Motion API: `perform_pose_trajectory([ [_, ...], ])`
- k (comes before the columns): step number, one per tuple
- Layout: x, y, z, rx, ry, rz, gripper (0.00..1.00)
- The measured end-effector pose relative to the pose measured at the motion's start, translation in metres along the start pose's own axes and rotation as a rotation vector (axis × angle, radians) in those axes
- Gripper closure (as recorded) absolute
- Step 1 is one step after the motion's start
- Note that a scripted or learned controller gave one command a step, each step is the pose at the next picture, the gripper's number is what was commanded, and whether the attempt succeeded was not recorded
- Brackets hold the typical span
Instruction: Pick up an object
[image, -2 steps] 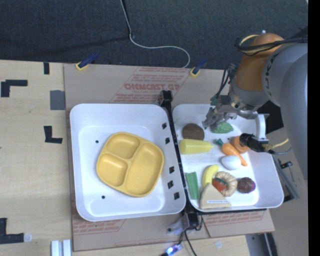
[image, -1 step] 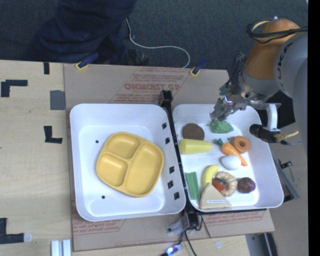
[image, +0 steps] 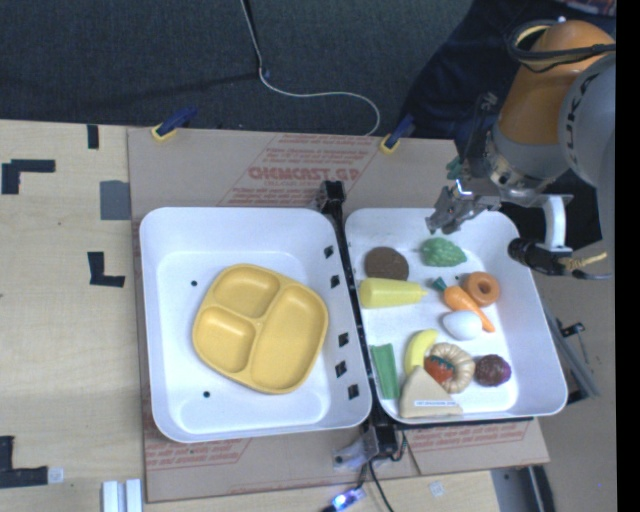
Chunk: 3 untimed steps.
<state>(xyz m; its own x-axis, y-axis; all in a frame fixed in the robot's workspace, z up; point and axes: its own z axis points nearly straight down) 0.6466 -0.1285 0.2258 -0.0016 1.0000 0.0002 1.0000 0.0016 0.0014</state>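
Lying nearest the camera in the right bin are a cream wedge, a green stick and a frosted pastry, with a white egg, carrot and yellow corn-like piece behind them. Farther back sits the bumpy green leafy piece, small and pale-green, near the bin's far wall. The gripper hangs just above it, holding nothing; whether its fingers are apart cannot be told.

Brightness: even and moderate, brightest on the two white bins.
Source: diffuse light from above.
Shadows: soft and short, under the yellow tray toward the left bin's near edge.
Glare: mild sheen on the arm's orange band.
Sharpness: slightly soft throughout; small toy foods lack fine detail.
Background: dark floor beyond the bench's far edge.
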Motion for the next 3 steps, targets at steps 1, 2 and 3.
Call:
perform_pose_trajectory([
  [1,0.051,-0.023,0.01,0.004,0.001,-0.004,1.0],
  [2,0.103,-0.04,-0.003,0.003,0.002,-0.005,1.0],
  [3,0.149,-0.06,0.008,0.006,0.001,-0.004,1.0],
])
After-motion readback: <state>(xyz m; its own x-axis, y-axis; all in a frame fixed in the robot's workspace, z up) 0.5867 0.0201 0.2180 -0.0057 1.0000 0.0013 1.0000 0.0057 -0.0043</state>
